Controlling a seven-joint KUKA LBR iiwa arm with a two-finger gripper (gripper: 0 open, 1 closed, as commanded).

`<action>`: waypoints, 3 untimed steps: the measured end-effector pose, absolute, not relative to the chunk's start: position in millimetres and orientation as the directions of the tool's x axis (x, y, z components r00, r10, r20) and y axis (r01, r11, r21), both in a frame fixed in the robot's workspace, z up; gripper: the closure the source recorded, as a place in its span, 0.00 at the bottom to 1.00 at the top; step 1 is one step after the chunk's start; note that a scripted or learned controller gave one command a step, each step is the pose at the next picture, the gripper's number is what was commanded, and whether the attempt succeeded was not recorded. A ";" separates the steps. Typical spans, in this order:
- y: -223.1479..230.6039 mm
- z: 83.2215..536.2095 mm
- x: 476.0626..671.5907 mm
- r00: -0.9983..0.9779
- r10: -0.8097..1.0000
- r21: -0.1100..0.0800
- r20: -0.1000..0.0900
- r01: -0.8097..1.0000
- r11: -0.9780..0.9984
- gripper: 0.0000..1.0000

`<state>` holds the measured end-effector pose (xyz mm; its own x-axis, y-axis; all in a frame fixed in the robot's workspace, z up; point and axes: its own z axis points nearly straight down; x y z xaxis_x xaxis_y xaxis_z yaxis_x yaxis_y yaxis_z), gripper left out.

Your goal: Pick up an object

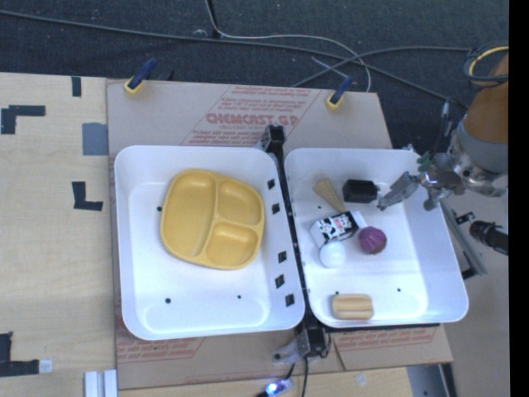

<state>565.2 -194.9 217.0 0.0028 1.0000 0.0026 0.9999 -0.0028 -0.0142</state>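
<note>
The right bin holds a black block, a tan wedge, a black-and-white cow-patterned toy, a white ball, a purple ball and a tan bread-like block. My gripper hangs over the bin's upper right part, right of the black block, with its two fingers spread apart and nothing between them. The arm's orange band shows at the right edge.
The left bin holds a yellow divided plate. A black divider strip runs between the bins. Two yellow-and-blue clamps sit at the board's far edge. Cables cross the dark floor behind.
</note>
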 end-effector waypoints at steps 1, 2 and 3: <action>-194.5 224.6 568.1 -0.001 1.000 -0.002 0.000 1.000 0.001 0.00; -197.6 161.8 562.7 0.000 1.000 -0.007 0.000 1.000 0.000 0.00; -198.2 100.4 561.6 0.000 1.000 0.001 -0.003 1.000 0.000 0.00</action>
